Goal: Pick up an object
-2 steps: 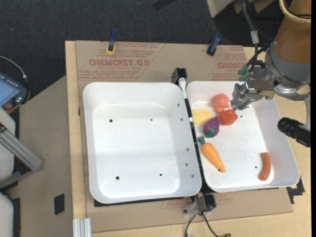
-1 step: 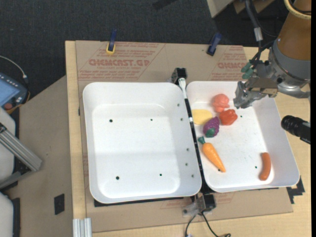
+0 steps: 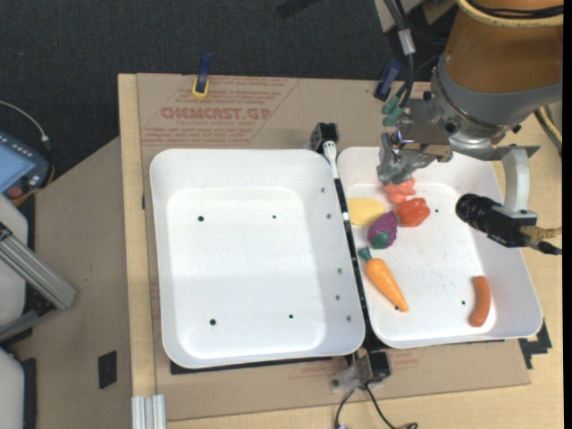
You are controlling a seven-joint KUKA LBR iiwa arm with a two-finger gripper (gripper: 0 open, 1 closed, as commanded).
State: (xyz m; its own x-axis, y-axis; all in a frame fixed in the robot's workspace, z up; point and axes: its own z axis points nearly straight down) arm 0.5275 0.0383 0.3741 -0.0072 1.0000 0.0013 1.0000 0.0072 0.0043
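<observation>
arm: grey w/ orange band, reaches in from upper right, wrist over far part of right bin (image 3: 527, 302).
gripper (image 3: 399, 179): low over right bin's far-left area, fingers pointing down, tips at a pinkish-red obj (image 3: 399, 189). Open or closed, can't tell; wrist body hides the gap.
pinkish-red obj: right under fingertips, partly covered; whether it's actually gripped, can't tell.
red pepper-like toy (image 3: 412, 211): just beside & below pink obj, touching or nearly so.
yellow toy (image 3: 364, 209): by bin's left wall, left of pepper.
purple grape-like toy (image 3: 383, 229): betw. yellow toy and pepper, a bit nearer camera.
carrot (image 3: 387, 282): orange w/ green top, lies diagonal, near left wall, mid-bin.
orange sausage-shaped toy (image 3: 480, 300): alone, near right corner, well apart from cluster.
left bin (image 3: 170, 177): white, only small dark dots on floor.
bench: cardboard sheet (image 3: 214, 110) w/ red print under both bins; blue-yellow clamp (image 3: 202, 80) at far edge.
</observation>
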